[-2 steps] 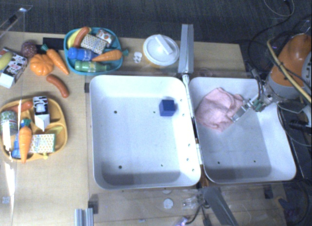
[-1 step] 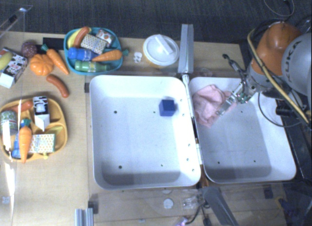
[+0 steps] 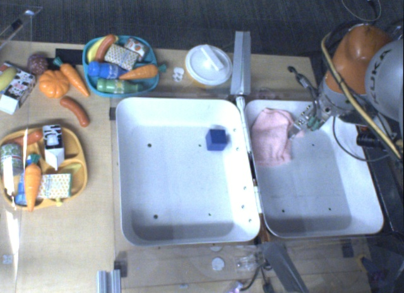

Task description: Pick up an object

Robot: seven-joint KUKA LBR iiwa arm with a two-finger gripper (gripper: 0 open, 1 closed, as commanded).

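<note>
The gripper [image 3: 298, 126] hangs low in the right bin [image 3: 328, 222], at the right edge of the pink cloth [image 3: 271, 137] — whether the fingers are parted or closed on the fabric cannot be told. The cloth lies crumpled at the bin's upper left, against the divider side. Left of the cloth, in the left bin [image 3: 164, 222], sits a blue cube [image 3: 216, 139] near the upper right. Further left on the counter [image 3: 95, 191], a yellow tray [image 3: 76, 159] and a blue bowl [image 3: 151, 83] hold toy food.
</note>
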